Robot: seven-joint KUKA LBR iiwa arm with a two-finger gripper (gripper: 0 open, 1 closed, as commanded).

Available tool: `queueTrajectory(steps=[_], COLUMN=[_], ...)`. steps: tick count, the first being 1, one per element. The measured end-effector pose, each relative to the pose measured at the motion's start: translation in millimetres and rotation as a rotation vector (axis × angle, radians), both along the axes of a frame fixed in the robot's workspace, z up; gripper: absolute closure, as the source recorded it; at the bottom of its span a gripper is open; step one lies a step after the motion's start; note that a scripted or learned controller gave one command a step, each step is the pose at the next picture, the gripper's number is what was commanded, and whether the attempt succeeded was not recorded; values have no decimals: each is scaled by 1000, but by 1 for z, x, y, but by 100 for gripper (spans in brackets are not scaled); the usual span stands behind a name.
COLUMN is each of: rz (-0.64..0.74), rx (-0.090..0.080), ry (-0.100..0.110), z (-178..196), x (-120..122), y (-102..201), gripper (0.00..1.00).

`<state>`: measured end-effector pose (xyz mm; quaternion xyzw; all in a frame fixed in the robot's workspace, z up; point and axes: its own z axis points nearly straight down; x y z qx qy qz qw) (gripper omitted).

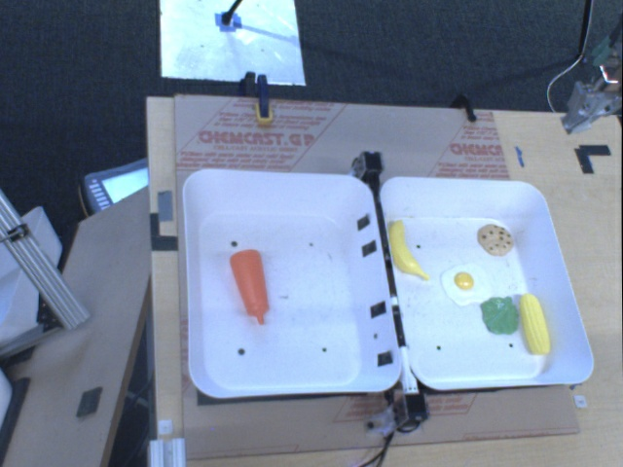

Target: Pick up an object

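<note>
- At the right edge of your view, a grey metal piece with a looping cable, which looked like the gripper (592,100), hung over the bench's far right corner, well apart from both bins.
- You could not tell whether it was apart or together; too little of it showed. Nothing was seen clamped in it.
- Nearest to it was the right bin (458,185), which held five toy foods, all lying flat on its floor.
- A cookie (494,238) sat toward the far right of that bin.
- A fried egg (464,282) lay near the bin's middle, just in front of the cookie.
- A green leafy piece (500,315) lay touching an ear of corn (534,323) near the bin's right front corner.
- A banana (404,251) lay along the bin's left wall, close to the seam between the bins.
- Further out, the left bin (282,178) held one carrot (249,282), left of centre, with its narrow end toward the front.
- Both bins rested side by side on a printed cardboard sheet (321,129) laid over the bench (545,134).
- A yellow and blue clamp (261,100) gripped the sheet's far edge.
</note>
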<state>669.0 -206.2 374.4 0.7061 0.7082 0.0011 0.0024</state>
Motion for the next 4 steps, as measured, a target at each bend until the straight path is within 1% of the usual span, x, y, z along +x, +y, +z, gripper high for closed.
queueTrajectory(steps=[1,2,3,4], rz=[2,10,12,0], rx=[0,5,6,2], ry=[-1,6,4,2], z=[30,-5,-30,-28], x=[0,-10,0,0], y=[1,104,204,196], gripper=[100,100,100,0])
